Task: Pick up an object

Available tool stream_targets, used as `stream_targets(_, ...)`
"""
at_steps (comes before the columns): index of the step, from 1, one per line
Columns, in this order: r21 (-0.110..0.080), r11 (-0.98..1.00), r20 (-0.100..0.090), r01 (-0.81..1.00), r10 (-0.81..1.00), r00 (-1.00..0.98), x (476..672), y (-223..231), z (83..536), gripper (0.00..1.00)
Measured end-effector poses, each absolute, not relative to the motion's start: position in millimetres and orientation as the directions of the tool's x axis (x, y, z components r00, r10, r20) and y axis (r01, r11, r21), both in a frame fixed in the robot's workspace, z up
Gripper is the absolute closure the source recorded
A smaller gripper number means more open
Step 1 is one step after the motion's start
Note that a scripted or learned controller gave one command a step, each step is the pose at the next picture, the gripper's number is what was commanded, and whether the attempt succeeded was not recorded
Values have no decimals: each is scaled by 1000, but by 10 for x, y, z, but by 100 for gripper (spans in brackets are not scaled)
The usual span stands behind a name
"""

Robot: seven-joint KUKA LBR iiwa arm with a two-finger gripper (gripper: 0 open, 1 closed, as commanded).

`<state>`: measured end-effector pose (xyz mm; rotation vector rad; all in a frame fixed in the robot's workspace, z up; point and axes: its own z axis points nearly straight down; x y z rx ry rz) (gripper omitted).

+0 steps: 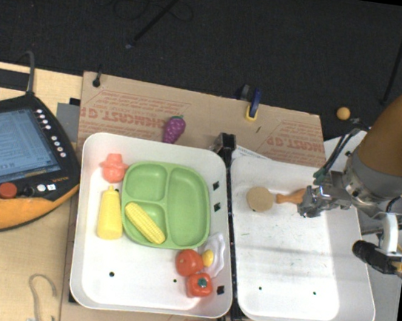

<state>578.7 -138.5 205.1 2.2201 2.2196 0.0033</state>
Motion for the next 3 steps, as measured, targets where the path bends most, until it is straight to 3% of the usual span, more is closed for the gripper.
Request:
stream_targets(1,1,0,0,1000,1000,0,5789,-1397,2288,100)
stream_targets(3,-5,2,2,1000,1000,-2,5380,-495,2228,100)
